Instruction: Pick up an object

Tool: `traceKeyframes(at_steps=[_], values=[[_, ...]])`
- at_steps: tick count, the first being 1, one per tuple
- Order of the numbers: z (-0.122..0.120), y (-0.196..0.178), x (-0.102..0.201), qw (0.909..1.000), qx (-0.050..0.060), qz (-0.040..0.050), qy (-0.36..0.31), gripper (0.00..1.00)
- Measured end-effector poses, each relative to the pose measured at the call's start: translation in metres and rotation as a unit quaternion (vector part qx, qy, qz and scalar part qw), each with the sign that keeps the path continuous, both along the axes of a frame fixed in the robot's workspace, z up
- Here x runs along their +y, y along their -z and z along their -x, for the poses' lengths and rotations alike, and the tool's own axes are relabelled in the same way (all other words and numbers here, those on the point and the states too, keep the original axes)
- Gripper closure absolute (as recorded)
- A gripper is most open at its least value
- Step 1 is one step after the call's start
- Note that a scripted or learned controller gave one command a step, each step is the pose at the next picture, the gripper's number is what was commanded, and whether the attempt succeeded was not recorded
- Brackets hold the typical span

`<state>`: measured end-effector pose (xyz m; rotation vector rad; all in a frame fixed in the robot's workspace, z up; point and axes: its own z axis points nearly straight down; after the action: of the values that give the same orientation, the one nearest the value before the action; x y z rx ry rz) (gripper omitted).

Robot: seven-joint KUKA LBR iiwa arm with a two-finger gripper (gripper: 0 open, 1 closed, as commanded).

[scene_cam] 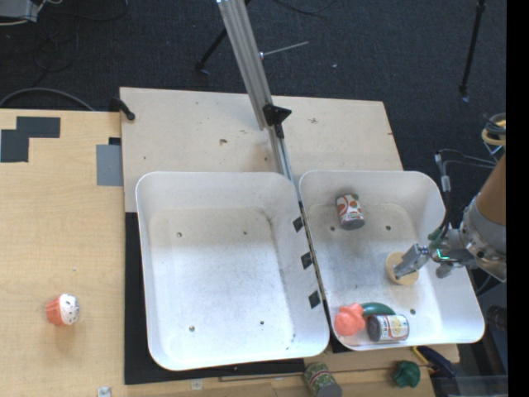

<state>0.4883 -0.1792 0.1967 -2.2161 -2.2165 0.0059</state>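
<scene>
The right bin (430,190) holds a red and white can (350,211) near its back, a tan round object (400,271) at its middle right, and an orange-red lump (350,321), a green piece (382,308) and a dark can (388,328) on its side along the front wall. My gripper (426,263) reaches in over the bin's right wall. It is open, low over the bin floor. Its left finger (411,260) lies on or just above the tan round object, and nothing sits between the fingers.
The left bin (165,190) stands beside the right one. An aluminium bar (252,64) slants down to the divider between the bins. A red and white toy (63,310) lies on the wooden bench at left. A small can (319,379) and a green object (405,374) lie in front of the right bin.
</scene>
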Motion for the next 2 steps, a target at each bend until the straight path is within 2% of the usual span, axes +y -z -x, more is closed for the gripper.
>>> traceKeyframes(at_steps=[1, 2], values=[[-0.001, -0.002, 0.0, 1.0, -0.003, 0.0005, 0.001, 0.0], [0.002, 0.054, 0.011, 1.0, 0.0, -0.0006, 0.0, 0.0]])
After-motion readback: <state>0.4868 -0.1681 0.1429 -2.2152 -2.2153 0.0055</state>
